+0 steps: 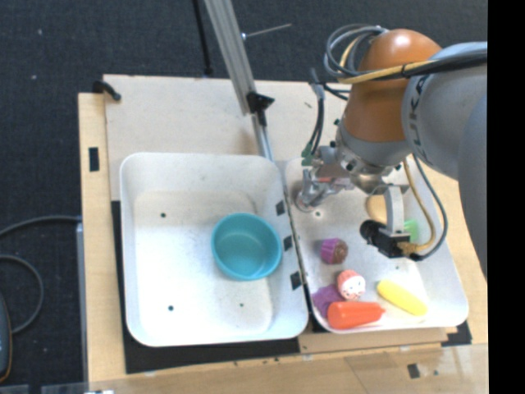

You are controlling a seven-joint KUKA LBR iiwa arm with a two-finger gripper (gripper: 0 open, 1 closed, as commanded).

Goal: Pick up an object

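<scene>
Two white bins sit side by side on the bench in the camera view, the left bin point(148, 220) taking up the middle-left of the frame and the right bin point(443, 290) the lower right.

The left one has just a teal bowl point(246, 246) in it, upright, toward its right side near the wall the bins share.

The arm point(394, 89) comes in from the upper right, grey with that fat orange section, and the gripper point(310, 194) hangs down over the upper left corner of the right bin, just right of the shared wall. Honestly can't tell how the gripper is set, it's a blurry metal lump from this angle, and I see nothing between its tips.

The stuff to pick is all lower in the frame than the tool. Closest is a small purple piece point(332, 250), below and slightly right of the gripper, apart from it. Further down, near the bin's bottom edge, there's a little round pink-and-white figure point(352, 284), an orange carrot-shaped thing point(355, 313) lying flat right under it, and a yellow oblong object point(402, 297) to their right, tilted.

A grey metal post point(234, 56) slants from the top centre of the frame down to the bins' back edge.
</scene>
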